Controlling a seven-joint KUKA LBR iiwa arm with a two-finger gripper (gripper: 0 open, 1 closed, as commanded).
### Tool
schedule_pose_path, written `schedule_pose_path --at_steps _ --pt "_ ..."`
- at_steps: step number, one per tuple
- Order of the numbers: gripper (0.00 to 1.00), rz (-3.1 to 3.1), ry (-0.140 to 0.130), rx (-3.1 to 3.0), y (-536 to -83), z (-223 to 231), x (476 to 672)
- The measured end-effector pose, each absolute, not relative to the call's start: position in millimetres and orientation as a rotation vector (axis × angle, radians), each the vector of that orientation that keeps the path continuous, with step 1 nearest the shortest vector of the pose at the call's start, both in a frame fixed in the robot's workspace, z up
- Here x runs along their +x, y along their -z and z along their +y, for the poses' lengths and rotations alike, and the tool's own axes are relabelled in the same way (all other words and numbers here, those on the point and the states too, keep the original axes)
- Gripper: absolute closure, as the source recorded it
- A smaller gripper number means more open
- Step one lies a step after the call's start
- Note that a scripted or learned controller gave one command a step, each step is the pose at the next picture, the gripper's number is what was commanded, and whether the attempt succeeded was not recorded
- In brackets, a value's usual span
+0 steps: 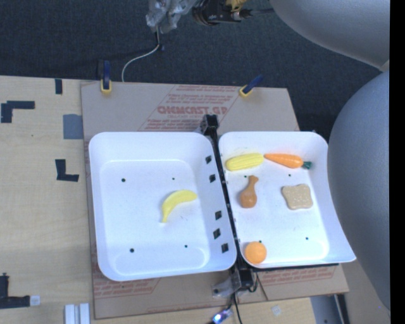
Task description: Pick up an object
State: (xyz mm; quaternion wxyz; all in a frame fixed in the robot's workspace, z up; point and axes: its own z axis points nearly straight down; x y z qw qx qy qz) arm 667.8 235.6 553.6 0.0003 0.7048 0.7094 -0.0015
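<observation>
A yellow banana [177, 202] lies alone near the middle of the left bin [107, 190]. In the right bin [319, 164] are a yellow corn cob [243, 162], an orange carrot [285, 160], a brown drumstick [249, 192], a tan slice of bread [297, 197] and an orange [255, 252] at the front left corner. My gripper [166, 19] is at the top edge of the view, far behind both bins and well away from every object. It is small and blurred there.
The grey arm [373, 158] fills the right side and curves over the right bin's outer edge. A black divider [218, 196] runs between the bins. Cardboard [183, 111] with two clamps lies under them, and a white cable [136, 60] trails behind.
</observation>
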Motion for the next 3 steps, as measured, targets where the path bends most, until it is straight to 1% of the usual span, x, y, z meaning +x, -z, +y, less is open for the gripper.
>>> schedule_pose_path --at_steps 1,2,3 --pt "0.00 2.228 0.006 2.214 -553.3 235.6 667.8" --pt "0.00 2.223 0.006 2.222 -533.1 232.8 665.1" --pt "0.00 2.223 0.003 2.222 -534.6 226.5 651.8"
